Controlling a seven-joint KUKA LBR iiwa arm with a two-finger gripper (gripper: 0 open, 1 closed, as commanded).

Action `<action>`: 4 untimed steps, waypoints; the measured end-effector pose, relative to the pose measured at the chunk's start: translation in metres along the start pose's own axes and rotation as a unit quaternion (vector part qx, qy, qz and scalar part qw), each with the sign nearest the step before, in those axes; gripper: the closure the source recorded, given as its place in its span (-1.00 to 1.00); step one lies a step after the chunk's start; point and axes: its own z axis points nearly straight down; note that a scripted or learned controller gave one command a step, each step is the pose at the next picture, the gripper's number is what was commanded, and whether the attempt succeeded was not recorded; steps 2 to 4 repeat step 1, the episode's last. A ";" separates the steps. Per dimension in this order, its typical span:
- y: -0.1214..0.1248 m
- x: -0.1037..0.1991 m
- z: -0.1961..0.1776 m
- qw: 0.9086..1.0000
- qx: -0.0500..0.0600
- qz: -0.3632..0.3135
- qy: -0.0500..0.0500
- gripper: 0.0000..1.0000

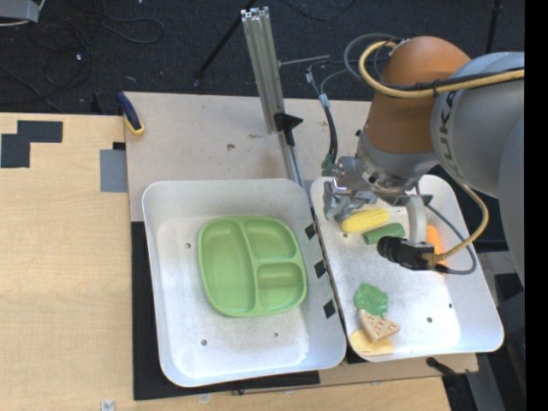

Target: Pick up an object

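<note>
Right of centre, in the right bin (467,328): toy corn (364,222), lying flat and slanted, just under the gripper (341,192). Touching or nearly touching a small green piece (384,234) at its lower right end, with an orange piece (434,239) a little further right, partly behind a black cable fitting. Lower in the same bin: a green leaf (371,298) and a tan wedge (378,325), close together near the bin's lower left corner. In the left bin (171,229), left of centre: a green plate (253,265) with compartments.

Gripper low over the upper left of the right bin, hidden in part by the arm (419,84); released or clenched, impossible to tell from here, and nothing visibly held.

Probably the easiest pick: the corn. Likely hollow plastic, so light, stiff, not fragile, but smooth and rounded, so apt to roll or squirt out of a pinch. Best taken across the middle of its length, squeezing the short way, square to its long axis. Worth keeping clear of the green piece alongside, and of the bin wall at the left, when closing.
</note>
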 end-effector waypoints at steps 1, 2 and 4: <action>0.011 0.050 0.017 1.000 -0.001 0.000 0.000 1.00; 0.011 0.050 0.017 1.000 -0.001 0.000 0.000 1.00; 0.011 0.050 0.017 1.000 -0.001 0.000 0.000 1.00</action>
